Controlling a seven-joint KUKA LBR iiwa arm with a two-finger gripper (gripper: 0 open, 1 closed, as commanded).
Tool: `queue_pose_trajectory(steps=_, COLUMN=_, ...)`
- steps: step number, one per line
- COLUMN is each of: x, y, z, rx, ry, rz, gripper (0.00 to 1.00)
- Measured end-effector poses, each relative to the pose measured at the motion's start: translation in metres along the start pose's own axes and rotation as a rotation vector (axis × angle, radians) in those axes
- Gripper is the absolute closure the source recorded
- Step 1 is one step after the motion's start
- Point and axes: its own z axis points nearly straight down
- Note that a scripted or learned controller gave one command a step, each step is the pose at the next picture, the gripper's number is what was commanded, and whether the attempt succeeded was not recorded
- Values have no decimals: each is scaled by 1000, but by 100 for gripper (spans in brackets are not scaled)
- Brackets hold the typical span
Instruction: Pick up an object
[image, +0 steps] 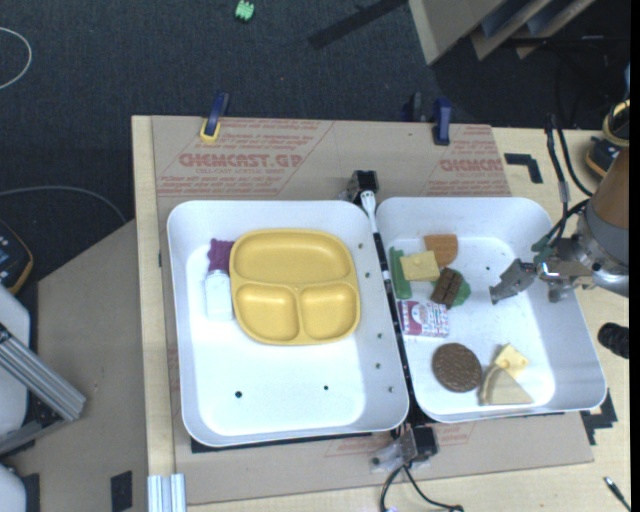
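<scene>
Two shallow white bins sit side by side on the bench. The left bin (200, 400) holds a yellow divided tray (295, 285), one wide compartment toward the far side and two smaller ones nearer the camera; a purple item (220, 252) and a white bottle-like item (217, 297) lie tucked against the tray's left edge. The right bin (570, 340) carries a loose cluster near its left wall: an orange-brown block (440, 246), a pale yellow block (419, 265) just below it, a green strip (399, 275) running lengthwise along the bin wall, a dark brown piece (447, 287) tilted on a diagonal, and a pink-and-white packet (424, 318) lying flat. Nearer the camera rest a round brown cookie (457, 367) and a cheese-like wedge (506, 380), its long side slanting down-left, the two close or perhaps touching. The gripper (510, 284) reaches in from the right, low over bare bin floor, well apart from the cluster; its fingers look spread with nothing between them, though the view is small.
</scene>
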Motion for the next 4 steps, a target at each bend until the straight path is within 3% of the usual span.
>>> queue_pose_trajectory(steps=1, x=0, y=3, z=-7, rx=-13, ry=-3, rz=-3, gripper=0)
queue_pose_trajectory(steps=3, x=8, y=1, z=109, rx=-7, ry=0, rz=-3, gripper=0)
queue_pose_trajectory(steps=4, x=7, y=3, z=95, rx=-14, ry=-3, rz=-2, gripper=100)
